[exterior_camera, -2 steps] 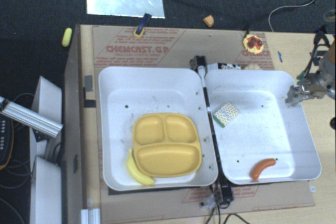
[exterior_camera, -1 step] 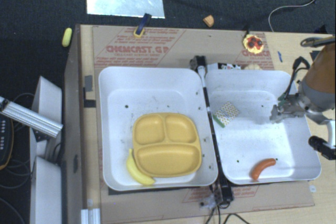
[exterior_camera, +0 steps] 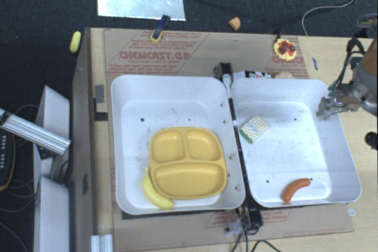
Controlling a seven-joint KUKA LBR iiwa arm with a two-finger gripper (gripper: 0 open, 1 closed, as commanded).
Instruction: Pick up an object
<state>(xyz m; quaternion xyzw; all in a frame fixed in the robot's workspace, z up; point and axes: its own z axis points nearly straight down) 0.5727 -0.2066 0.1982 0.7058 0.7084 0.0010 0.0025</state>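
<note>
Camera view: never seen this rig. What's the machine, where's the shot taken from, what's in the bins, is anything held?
One fixed camera looks down at a slant on a bench with two shallow white bins. The left bin holds a yellow divided plate and a banana at its lower left corner. The right bin holds a green-patterned sponge near the divider and an orange sausage by the front wall. The grey robot arm reaches in from the right; its gripper sits over the right bin's right rim. Nothing is seen held in it.
</note>
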